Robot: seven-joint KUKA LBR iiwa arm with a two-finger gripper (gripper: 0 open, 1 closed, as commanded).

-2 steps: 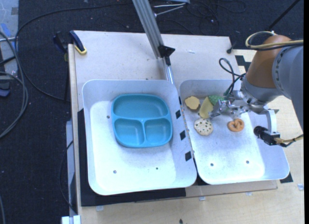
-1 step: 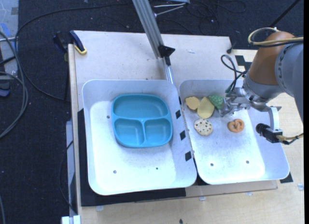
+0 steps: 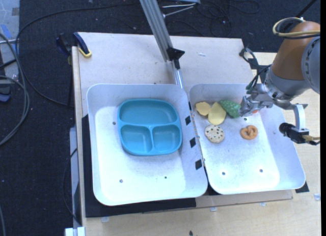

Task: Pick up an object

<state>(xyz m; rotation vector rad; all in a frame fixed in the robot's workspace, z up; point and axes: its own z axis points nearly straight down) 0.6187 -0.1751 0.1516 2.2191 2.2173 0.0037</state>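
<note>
The gripper, state impossible to tell, hangs at right of frame just beside a green toy, seemingly positioned for a grasp.

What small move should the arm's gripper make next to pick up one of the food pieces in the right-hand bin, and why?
Probably a short drop onto the green leafy toy piece. The two-finger gripper sits in the shallow white right bin just right of that piece, closer to it than to the brown pretzel-shaped piece below. No item shows between its fingers, so nothing is held.
</note>
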